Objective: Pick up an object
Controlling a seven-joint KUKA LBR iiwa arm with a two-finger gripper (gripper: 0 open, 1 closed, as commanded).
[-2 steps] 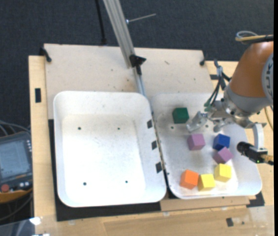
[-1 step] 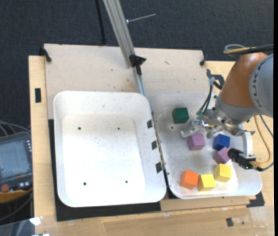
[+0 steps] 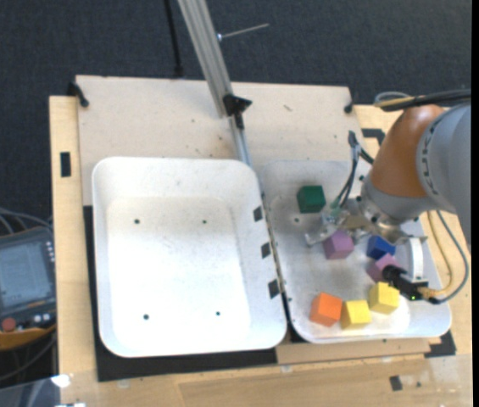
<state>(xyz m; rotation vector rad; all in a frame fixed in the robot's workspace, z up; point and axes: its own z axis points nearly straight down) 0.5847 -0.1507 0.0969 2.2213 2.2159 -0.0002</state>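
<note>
A grey robot arm with an orange band is reaching from the right into the right white bin (image 3: 307,329) on the desk. Its end effector (image 3: 334,227) is hanging low just above a purple block (image 3: 338,246), seemingly lining up to grab it; how wide it is set, I cannot tell. Green (image 3: 310,197), blue (image 3: 380,248), orange (image 3: 326,309) and two yellow blocks are lying nearby. The left white bin (image 3: 103,185) is sitting alongside.

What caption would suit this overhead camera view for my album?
Robot arm reaching over the right bin of colored blocks, beside a purple block.
</note>
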